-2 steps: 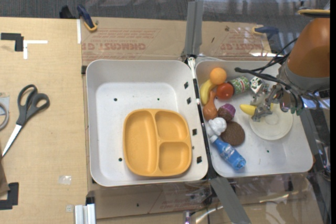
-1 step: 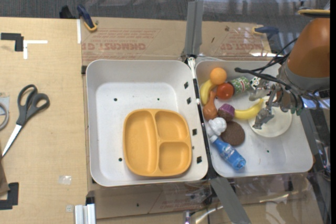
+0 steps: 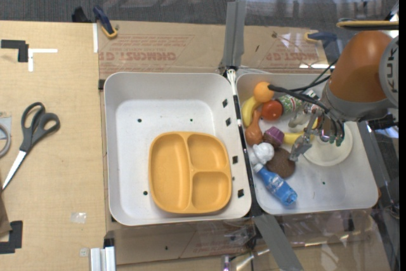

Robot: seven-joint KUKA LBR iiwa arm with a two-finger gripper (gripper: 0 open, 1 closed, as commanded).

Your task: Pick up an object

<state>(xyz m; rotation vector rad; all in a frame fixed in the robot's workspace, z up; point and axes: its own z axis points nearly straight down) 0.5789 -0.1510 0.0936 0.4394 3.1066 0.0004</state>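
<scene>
Blue bottle (image 3: 277, 185) just below brown lump (image 3: 281, 166), toy fruit crowding fingers (image 3: 302, 145), their spread unclear.

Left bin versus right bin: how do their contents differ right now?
The left bin holds a single yellow divided tray; the right bin holds a cluster of small items, including a banana, a tomato and a blue bottle. The gripper hangs over the right bin, not the left. Both bins are shallow and white.

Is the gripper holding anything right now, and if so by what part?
Cannot be told. The gripper is low in the right bin, beside the brown object and purple piece, but nothing shows between its fingertips.
</scene>
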